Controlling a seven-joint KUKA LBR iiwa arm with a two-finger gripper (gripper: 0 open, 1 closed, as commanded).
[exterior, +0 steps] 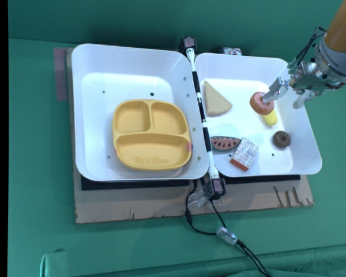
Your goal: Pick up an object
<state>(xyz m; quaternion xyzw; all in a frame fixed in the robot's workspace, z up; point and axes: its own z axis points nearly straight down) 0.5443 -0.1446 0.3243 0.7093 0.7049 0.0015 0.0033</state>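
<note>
While the arm leans in from the right, this is how things stand from where I watch:

Arm: grey with an orange band, reaching over the upper right corner of the right-hand bin.
Gripper: the two-finger gripper [286, 96] hangs low over the right bin, its fingers spread apart with nothing between them; one metal finger [275, 89] comes down right at the edge of the orange doughnut, the other hangs out by the bin's right rim.
Orange doughnut: a ring-shaped orange toy doughnut [259, 103] lies in the upper right part of the right bin; whether the finger touches it I cannot tell.
Corn: a small yellow toy corn cob [270, 118] lies just beside the doughnut, on its lower right, touching or nearly so.
Chocolate doughnut: a small dark brown ring [281, 139] sits near the bin's right wall, below the corn.
Wedge: a tan triangular slice [215, 100] lies at the upper left of the right bin.
Watermelon: a red slice with a green rind [225, 143] lies near the divider, lower left.
Packet: a clear, bumpy packet with a red end [244, 153] lies just right of the watermelon.
Right bin: shallow white tray [300, 167].
Left bin: shallow white tray [92, 68] bearing a yellow three-compartment plastic plate [151, 134].
Desk: covered in green cloth [46, 154].
</note>
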